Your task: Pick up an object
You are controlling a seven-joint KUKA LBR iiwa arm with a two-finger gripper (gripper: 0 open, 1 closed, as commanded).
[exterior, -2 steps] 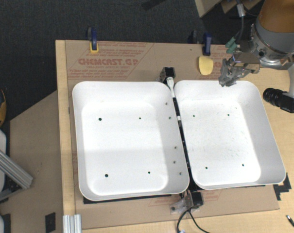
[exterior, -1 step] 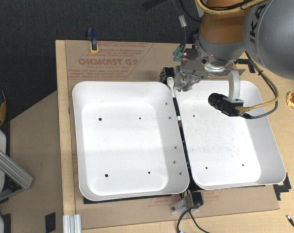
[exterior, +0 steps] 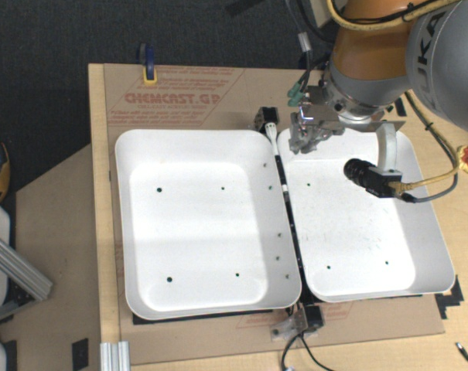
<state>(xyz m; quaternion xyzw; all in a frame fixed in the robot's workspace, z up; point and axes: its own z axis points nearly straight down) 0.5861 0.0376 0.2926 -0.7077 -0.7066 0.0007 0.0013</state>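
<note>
Tool (exterior: 305, 139) hovers over the shallow white right bin's (exterior: 419, 269) far-left corner, can't tell its opening. No graspable object visible nearby; shallow white left bin (exterior: 133, 230) likewise.

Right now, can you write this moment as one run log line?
gripper: over far left corner of right bin | held object: none seen | left bin: no object seen

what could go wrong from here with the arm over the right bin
1. The hand hangs at the far left corner of the right bin, close to its rim and the seam between the bins; a descent there may strike the rim.
2. A yellow cable and black part hang low over that bin and could snag.
3. No object is visible under the hand, so a grasp may close on nothing.
</note>
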